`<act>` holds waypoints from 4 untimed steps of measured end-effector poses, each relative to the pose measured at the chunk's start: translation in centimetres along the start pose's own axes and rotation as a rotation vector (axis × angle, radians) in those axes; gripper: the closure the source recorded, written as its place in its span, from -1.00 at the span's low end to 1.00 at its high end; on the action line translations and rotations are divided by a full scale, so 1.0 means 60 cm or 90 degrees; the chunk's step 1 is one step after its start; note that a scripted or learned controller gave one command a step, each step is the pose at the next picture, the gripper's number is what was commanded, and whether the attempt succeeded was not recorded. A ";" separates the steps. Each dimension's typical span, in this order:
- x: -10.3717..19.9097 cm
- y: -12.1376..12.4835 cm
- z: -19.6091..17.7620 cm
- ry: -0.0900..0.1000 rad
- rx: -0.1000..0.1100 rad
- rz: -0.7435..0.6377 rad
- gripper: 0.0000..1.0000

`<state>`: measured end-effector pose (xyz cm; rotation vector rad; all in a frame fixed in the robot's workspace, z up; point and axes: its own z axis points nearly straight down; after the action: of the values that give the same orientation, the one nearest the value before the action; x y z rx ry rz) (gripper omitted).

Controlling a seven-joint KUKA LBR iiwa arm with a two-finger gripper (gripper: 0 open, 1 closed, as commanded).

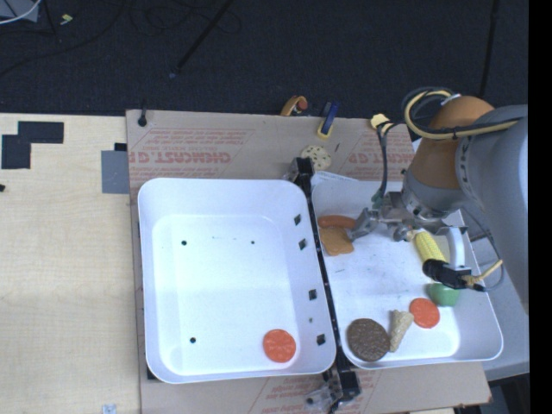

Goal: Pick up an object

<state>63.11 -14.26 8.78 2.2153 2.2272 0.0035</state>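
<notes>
My gripper (366, 224) hangs low in the right bin (483, 352), at its back left part. Its tip is right beside an orange-brown flat piece (334, 235) that lies against the divider between the bins. I cannot tell whether it touches that piece. A yellow corn cob (428, 246) lies just right of the gripper, partly under the wrist. Along the front of the right bin lie a dark brown round cookie (368, 339), a tan cone (399, 328), a red-orange disc (423, 312) and a green item (446, 295).
The left bin (155, 231) holds one red-orange disc (279, 345) near its front right corner. The grey arm with its orange band (448, 145) covers the back right of the right bin. Clamps and a small yellow dotted piece (316, 155) sit behind the bins.
</notes>
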 end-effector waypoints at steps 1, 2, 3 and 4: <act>-0.064 -0.106 0.000 0.000 0.006 0.006 -1.00; -0.017 0.001 0.000 -0.001 0.000 0.001 -1.00; -0.081 -0.096 -0.001 0.005 0.003 0.003 -1.00; 0.028 0.025 0.000 0.000 -0.001 -0.001 -1.00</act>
<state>64.57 -12.56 8.81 2.2127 2.2277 0.0049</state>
